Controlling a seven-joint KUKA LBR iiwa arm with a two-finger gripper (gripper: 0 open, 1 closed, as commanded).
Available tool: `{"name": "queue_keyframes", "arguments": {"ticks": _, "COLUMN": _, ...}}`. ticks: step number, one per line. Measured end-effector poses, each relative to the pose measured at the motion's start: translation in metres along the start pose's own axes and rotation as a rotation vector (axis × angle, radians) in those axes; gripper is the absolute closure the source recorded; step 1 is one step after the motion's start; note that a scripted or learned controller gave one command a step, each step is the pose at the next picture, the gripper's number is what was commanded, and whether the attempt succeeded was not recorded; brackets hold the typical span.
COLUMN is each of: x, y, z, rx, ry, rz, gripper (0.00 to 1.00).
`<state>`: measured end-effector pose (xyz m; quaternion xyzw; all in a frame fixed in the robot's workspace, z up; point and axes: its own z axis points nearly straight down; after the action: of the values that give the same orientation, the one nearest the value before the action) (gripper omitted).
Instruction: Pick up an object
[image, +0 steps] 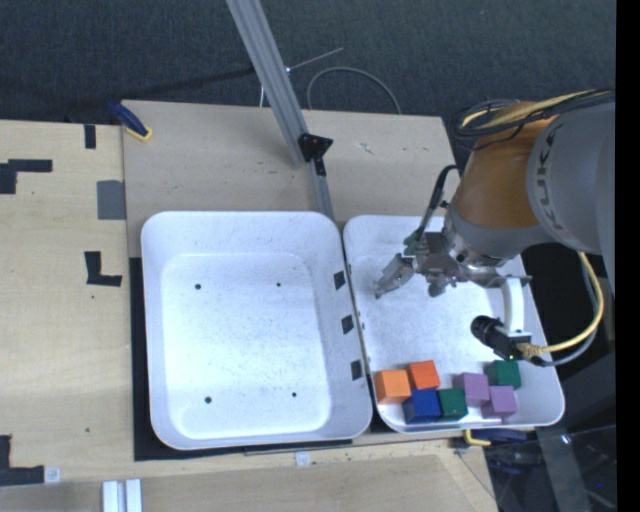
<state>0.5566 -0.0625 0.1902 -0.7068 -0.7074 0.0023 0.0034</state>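
Reaching in from the right, the grey arm with its orange band hangs over the right bin, its two-finger gripper poised above the bare upper floor of that bin. One finger juts out toward the left and a second, shorter one shows just to its right; the jaws seem to stand spread with nothing between them, though the slant of the view makes the gap hard to judge. The blocks lie well apart from the gripper, clustered along the near edge of the same bin: an orange block touching a second orange block, a blue block just below them, a green block beside the blue one, two purple blocks and a darker green block at the right end. The left bin sits just beside the right one, their rims touching.
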Motion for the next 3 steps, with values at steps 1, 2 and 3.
{"name": "queue_keyframes", "arguments": {"ticks": 1, "x": -0.102, "y": 0.004, "z": -0.063, "rx": -0.012, "ry": -0.007, "rz": 0.006, "gripper": 0.00}}
{"name": "queue_keyframes", "arguments": {"ticks": 2, "x": -0.096, "y": 0.005, "z": -0.070, "rx": -0.008, "ry": -0.002, "rz": -0.001, "gripper": 1.00}}
{"name": "queue_keyframes", "arguments": {"ticks": 3, "x": -0.054, "y": 0.045, "z": 0.100, "rx": -0.008, "ry": -0.003, "rz": -0.001, "gripper": 1.00}}
